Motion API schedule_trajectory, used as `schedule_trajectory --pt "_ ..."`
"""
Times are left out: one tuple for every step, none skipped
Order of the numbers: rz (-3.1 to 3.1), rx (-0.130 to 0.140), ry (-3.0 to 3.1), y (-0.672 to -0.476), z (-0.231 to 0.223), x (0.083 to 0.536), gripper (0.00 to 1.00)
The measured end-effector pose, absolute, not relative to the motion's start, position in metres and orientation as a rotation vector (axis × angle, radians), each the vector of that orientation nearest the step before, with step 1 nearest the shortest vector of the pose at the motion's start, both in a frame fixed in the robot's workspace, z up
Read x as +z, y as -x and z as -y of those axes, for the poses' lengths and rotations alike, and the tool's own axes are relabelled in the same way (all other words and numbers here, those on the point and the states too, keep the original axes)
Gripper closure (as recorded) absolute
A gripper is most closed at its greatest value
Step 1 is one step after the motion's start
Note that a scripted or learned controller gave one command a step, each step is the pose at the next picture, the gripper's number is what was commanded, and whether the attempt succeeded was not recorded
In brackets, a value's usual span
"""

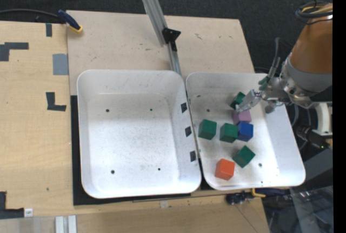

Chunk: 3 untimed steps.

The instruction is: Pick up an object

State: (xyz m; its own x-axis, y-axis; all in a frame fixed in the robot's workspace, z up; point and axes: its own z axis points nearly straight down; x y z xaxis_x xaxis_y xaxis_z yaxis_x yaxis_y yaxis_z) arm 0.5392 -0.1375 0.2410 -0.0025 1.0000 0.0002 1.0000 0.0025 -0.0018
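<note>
Reaching in from the right, the arm [313, 53] had its gripper [246, 103] low over the right bin [281, 167], near that bin's far half. From where I stood, finger state could not be judged; metal parts blurred together against the white floor. No object was seen between them.

Positions relative to the fingers:
- Dark green block [237, 100]: touching or just beside the tip on the far-left side, partly covered by it.
- Pink block [243, 116]: directly beneath/just nearer than the tip, contact uncertain.
- Blue block [246, 130]: just nearer than the pink one, touching it.
- Green cube [228, 132]: beside the blue block, nearer and left of the tip.
- Second green cube [207, 129]: further left, apart from the fingers.
- Tilted green cube [244, 155] and orange cube [225, 168]: well nearer the bin's front edge.

Left bin [97, 91] sat well apart from the fingers, across the divider.
</note>
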Motion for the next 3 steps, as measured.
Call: schedule_trajectory --pt "2.223 0.002 2.218 -0.539 0.138 0.241 0.0" --pt "2.22 0.006 2.217 -0.542 0.132 0.195 0.0" --pt "2.219 0.008 2.216 -0.536 0.131 0.132 0.0"
